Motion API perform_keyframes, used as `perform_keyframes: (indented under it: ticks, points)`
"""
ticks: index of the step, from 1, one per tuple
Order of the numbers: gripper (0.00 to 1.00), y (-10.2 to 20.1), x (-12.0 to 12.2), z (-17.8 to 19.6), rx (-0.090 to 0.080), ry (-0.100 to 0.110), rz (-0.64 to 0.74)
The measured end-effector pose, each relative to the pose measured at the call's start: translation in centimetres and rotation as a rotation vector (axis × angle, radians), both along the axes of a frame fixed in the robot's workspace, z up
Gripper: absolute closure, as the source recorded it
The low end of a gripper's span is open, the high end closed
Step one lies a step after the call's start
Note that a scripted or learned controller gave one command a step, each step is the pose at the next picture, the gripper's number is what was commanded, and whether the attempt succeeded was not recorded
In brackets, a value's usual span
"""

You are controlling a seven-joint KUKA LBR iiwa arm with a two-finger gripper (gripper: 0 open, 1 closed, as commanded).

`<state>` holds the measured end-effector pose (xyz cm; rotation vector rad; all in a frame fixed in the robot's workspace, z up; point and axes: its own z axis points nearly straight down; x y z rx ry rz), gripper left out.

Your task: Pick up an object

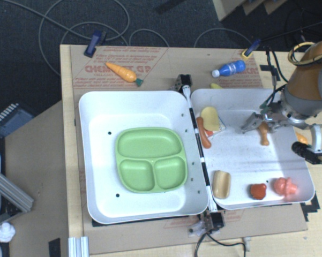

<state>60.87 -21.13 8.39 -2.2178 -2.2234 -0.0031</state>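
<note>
Two shallow white bins are seen side by side on the table (150, 58). The left bin (96, 116) is taken as the landmark. A green divided tray (150, 159) with three compartments lies flat in the middle of it.

The right bin (241, 159) touches the landmark's right wall. Just beyond that wall, a red sausage-shaped toy (203, 133) lies along the shared edge, with a pale yellow rounded item (210, 119) touching it on the far side. Further toward the camera, a beige bread-like piece (221, 184) is seen close to the same wall. A red rounded toy (257, 191) and a pink one (285, 187) lie well to the right of the landmark, near the right bin's front rim, just beside each other.

The arm (308, 82) is seen entering from the right, over the right bin's far right part. The claw (257, 123) is lowered over the floor of that bin, well to the right of the landmark. An orange stick-like item (264, 134) is seen directly at the claw; whether it is gripped cannot be told, and the state of the claw cannot be told either.

Behind the landmark, an orange carrot toy (122, 72) lies on the table. A blue and white bottle (229, 69) lies behind the right bin.
</note>
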Motion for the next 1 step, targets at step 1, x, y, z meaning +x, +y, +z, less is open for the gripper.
perform_keyframes:
  ticks: [1]
  points:
    - [1.00,-0.12,0.08,1.14,-0.003,-0.004,-0.001]
